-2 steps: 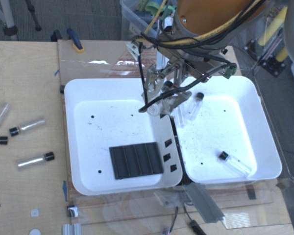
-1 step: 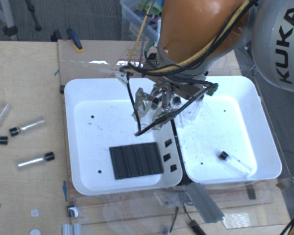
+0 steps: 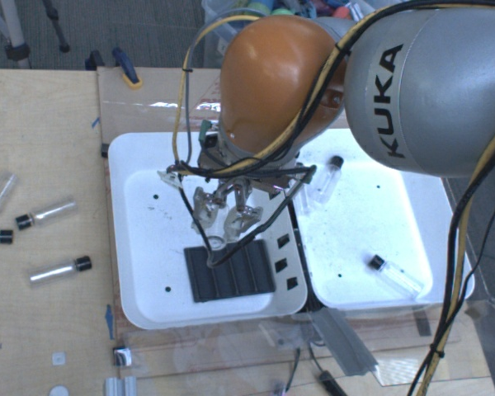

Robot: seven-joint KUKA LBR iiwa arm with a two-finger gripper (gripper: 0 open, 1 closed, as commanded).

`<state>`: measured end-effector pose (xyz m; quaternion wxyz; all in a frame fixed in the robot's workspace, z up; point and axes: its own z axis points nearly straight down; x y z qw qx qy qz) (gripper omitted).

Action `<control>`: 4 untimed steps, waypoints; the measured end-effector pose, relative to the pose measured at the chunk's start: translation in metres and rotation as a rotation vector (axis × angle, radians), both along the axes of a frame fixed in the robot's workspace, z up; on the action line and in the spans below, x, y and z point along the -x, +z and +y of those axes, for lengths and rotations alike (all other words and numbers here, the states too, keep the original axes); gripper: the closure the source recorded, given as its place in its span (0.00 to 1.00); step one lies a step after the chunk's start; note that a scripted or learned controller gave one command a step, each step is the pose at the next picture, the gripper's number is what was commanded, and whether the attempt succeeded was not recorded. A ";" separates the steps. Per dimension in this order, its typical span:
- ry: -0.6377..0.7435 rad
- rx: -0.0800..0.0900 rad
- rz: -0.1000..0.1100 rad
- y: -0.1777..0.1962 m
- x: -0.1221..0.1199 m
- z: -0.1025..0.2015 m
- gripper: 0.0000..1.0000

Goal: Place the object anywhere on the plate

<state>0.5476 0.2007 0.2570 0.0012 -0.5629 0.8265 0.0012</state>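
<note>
- Hanging over the left bin [image 3: 140, 221], the gripper [image 3: 224, 221] sits just above the dark ribbed plate [image 3: 229, 272] that lies flat at the bin's near side; the posture reads as an approach to a drop spot, since the plate is the goal.
- Its two metal fingers [image 3: 205, 209] point down toward the plate's upper edge with a small gap between them, so the tool looks partly open. Something small and pale shows near the tips, but whether that is a held thing or part of the finger hardware cannot be told from this slant.
- The likeliest object is a clear vial with a black cap. One vial [image 3: 393, 272] lies on its side in the right bin [image 3: 412, 213], well apart from the plate, and a second vial [image 3: 328, 176] lies near that bin's far edge, partly under the arm [image 3: 429, 81].
- Both rest where a round tube settles on a flat floor, loose and free to roll.
- More vials [image 3: 59, 269] lie on the wooden bench [image 3: 41, 139] to the left, outside both bins.
- Nothing lies on the plate's visible ribs, so I judge the placing not yet done.
- The ribs would probably keep a tube from rolling once it is set down along them.
</note>
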 end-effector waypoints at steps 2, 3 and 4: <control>0.619 -0.001 -0.007 0.177 0.068 0.016 1.00; 0.313 -0.001 -0.005 0.178 0.068 0.025 1.00; 0.590 -0.002 -0.007 0.178 0.068 0.023 1.00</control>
